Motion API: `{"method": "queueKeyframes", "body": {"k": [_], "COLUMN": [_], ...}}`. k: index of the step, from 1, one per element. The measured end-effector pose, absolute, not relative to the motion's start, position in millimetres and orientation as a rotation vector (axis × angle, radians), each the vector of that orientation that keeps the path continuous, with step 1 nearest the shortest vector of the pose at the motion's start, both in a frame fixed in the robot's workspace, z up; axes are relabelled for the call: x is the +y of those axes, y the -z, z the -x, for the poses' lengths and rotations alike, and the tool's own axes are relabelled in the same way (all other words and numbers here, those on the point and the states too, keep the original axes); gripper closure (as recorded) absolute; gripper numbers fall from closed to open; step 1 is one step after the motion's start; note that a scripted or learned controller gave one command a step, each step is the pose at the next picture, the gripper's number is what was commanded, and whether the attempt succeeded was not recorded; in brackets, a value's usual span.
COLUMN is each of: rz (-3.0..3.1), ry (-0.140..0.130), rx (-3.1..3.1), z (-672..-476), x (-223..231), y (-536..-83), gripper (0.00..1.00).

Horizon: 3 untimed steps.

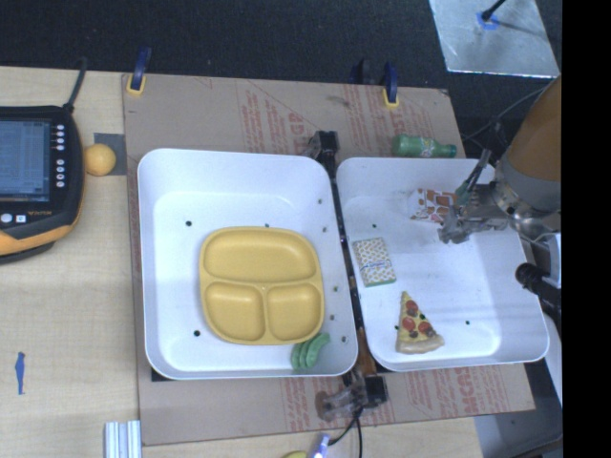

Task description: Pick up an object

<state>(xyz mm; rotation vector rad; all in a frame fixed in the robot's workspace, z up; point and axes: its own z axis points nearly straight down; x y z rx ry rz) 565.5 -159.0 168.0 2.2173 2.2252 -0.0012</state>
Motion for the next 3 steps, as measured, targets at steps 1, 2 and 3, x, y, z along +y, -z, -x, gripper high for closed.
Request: {"method": "queueKeyframes", "body": {"k": [1, 2, 3], "rz": [-2.218, -2.219, -2.233], "ry": [0.002, 0.004, 0.025], "rx": [2.226, 2.227, 2.253], "z": [-565.1, -600.8, -651.9], "x": [-158.8, -186.7, -211.7], "y": [-167.4, -97.1, -92.8], "gripper": [0.00, 0.00, 0.00]}}
